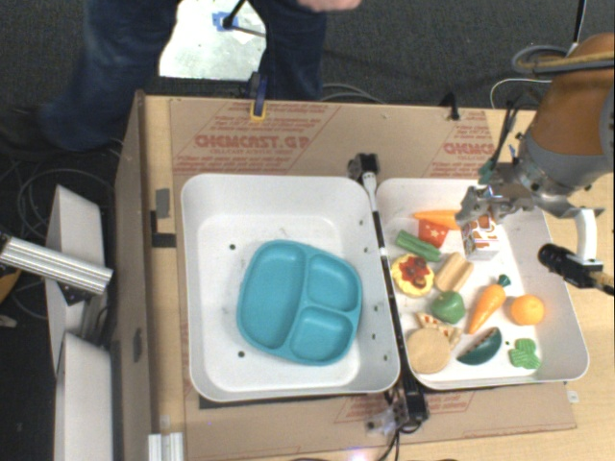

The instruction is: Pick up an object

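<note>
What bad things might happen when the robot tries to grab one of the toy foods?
1. The toy foods lie crowded in the right bin. The gripper hangs above the small carton, close to the orange pepper piece, so it may nudge or catch a neighbour instead.
2. Round pieces like the orange might roll or slip away if pinched off-centre.

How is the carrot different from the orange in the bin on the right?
The carrot is long and tapered with a green top, lying at a slant; the orange is round and has no clear direction. The carrot takes up more length than the orange. The carrot lies nearer the middle of the right bin, the orange closer to its right wall. Both are orange toy foods lying side by side, untouched.
</note>
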You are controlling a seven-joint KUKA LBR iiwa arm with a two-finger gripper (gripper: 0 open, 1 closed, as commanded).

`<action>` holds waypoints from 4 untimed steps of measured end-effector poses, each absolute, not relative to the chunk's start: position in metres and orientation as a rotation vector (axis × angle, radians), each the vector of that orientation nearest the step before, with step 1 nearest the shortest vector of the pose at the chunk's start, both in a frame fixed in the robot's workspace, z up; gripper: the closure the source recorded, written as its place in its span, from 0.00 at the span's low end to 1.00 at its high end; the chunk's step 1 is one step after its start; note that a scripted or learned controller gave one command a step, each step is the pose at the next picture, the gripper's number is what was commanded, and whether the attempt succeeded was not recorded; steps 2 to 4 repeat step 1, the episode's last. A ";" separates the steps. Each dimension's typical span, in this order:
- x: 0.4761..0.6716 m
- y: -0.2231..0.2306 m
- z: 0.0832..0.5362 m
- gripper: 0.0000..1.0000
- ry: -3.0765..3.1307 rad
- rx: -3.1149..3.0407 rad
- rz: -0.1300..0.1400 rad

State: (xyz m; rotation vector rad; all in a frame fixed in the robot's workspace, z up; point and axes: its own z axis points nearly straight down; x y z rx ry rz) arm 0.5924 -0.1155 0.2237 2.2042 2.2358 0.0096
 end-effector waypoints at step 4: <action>0.629 -0.063 0.217 1.00 2.232 2.208 0.006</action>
